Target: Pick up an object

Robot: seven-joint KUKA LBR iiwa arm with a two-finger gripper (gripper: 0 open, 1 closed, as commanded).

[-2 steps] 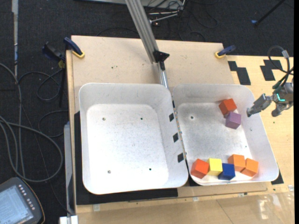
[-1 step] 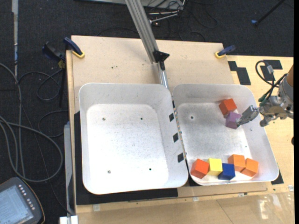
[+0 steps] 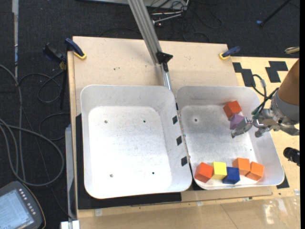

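Fingers (image 3: 238, 130) first, and they are sitting low in the right bin (image 3: 209, 140), hard up against a purple block (image 3: 237, 121). From this slant I cannot tell whether they are spread, pressed together or pinching anything. The gripper (image 3: 244, 128) is hanging over the bin's far right part, with the grey arm (image 3: 288, 106) reaching in from the right above the rim.

The purple block is lying just at the gripper's tip, touching or nearly touching it. Whether it is actually caught is not clear. An orange block (image 3: 232, 109) is resting just beyond it, close enough that the two look to be touching.

Moving outward, five more cubes are lining up along the near wall of the same bin. An orange cube (image 3: 204, 171) is sitting at the left end and a yellow cube (image 3: 219, 169) beside it. Next comes a blue cube (image 3: 232, 175). Two further orange cubes (image 3: 250, 168) are crowding together at the right end.

The left bin (image 3: 124, 137) is lying alongside, the two bins meeting at the middle of the counter (image 3: 119, 61). Blue-and-yellow clamps are gripping the counter's far corners, one on the left (image 3: 76, 49) and one on the right (image 3: 229, 52). A slanting metal pole (image 3: 143, 23) is running down to the gap between the bins. Black cables (image 3: 33, 128) are trailing over the dark floor on the left.
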